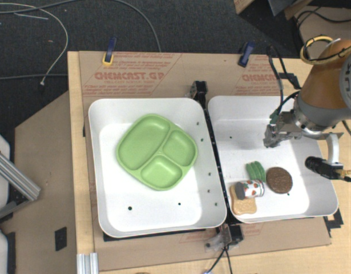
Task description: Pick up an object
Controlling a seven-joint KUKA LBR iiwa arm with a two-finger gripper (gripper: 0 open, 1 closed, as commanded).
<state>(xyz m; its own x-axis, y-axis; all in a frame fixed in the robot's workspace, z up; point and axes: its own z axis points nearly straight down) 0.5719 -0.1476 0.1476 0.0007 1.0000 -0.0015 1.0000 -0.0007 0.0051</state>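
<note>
Gripper (271, 137): we see it over the far part of the right bin, above bare white floor, well apart from the small things. We cannot tell its state from this slanted view; nothing shows in its grasp.
Arm (323, 90): grey with an orange band, it reaches in from the right side.
Left bin (101, 170): it bears one thing, the green tray.
Right bin (232, 110): it bears the small things, all gathered at its near side.
Green tray (157, 151): it lies flat in the middle of the left bin, with three compartments. We judge it stiff plastic, light but wide; the raised rim is the only place to take hold.
Brown disc (279, 179): round and flat, near right in the right bin, just beside the green piece. It looks like a cookie toy; we think it is stiff and light, but low, so the hold must be across its edge.
Tan piece (244, 205): it lies at the near edge of the right bin, touching the little figure. It seems like a toast toy, light.
Green piece (255, 169): ribbed and narrow. We judge it the easiest target, taken across its short width.
Little figure (254, 188): red and white, small, perhaps slippery.
</note>
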